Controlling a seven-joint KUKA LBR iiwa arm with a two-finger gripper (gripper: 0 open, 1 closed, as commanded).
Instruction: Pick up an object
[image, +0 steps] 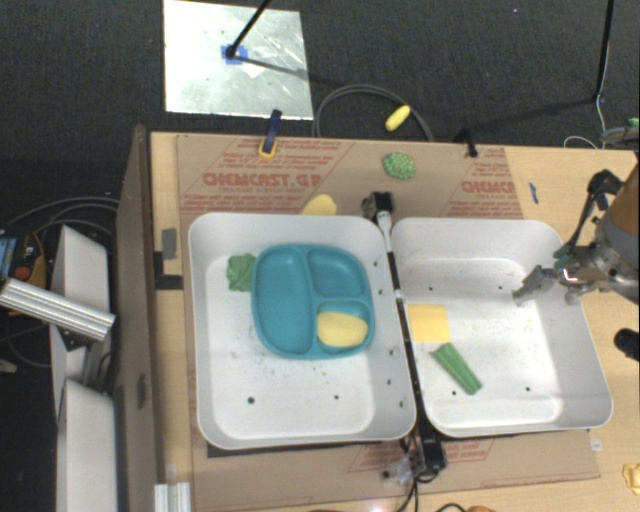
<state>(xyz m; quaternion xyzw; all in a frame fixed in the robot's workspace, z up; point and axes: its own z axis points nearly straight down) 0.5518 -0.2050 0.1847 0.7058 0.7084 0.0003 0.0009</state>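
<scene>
At the far left, off the counter (150, 300), a grey metal bar (55, 308) lies at a slant beside some dark cables. On the counter sits the left bin (215, 400), and nearly everything in it gathers around the blue divided tray (290, 300) in its middle. A green leafy piece (241, 270) touches the tray's left edge. A yellow lump (341, 328) lies in the tray's lower right compartment. Just behind the bin, beyond the tray's far side, a pale yellow piece (320, 206) rests on the brown cardboard sheet (250, 180), and further back a blue-and-yellow clamp (270, 135) grips the sheet's edge. To the right of that, a green knobbly ball (399, 165) sits on the cardboard, with a small yellow thing (398, 118) on the dark floor behind it.

Right of the tray, across the black divider, comes the right bin (560, 400). A flat yellow square (429, 323) lies near the divider, level with the tray's lower half, and a green stick (457, 367) lies slanted just in front of it, its upper end close to the square's corner.

Well to the right of both, the pincer (535, 282) hangs over the right bin's far right part, reaching in from the arm (610, 255). One grey finger points left and down; nothing sits in it that I can see, and I cannot tell whether it is apart or together.
</scene>
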